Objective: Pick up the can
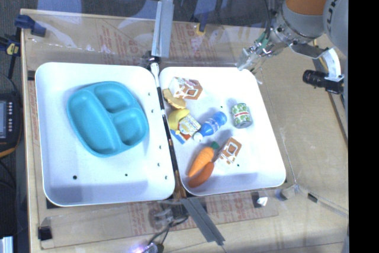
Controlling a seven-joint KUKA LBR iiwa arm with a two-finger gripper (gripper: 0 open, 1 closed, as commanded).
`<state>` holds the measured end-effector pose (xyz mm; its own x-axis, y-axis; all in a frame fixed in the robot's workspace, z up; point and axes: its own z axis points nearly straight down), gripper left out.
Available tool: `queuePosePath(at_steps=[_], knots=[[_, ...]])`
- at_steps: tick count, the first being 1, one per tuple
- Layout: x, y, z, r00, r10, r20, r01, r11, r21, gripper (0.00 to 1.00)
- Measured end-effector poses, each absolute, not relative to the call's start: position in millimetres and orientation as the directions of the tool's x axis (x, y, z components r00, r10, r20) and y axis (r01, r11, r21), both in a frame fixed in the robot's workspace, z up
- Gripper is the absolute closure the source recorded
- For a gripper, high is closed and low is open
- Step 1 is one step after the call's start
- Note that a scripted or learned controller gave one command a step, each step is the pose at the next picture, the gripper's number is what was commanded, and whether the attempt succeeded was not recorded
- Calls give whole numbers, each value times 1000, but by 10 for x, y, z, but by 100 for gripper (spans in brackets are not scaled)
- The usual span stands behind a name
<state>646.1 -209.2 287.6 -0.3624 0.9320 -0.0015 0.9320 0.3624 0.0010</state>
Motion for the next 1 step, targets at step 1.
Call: queuePosePath(at_steps=[1], knots=[[6569, -2098, 2542, -304, 953, 1, 953, 304, -3, 100]])
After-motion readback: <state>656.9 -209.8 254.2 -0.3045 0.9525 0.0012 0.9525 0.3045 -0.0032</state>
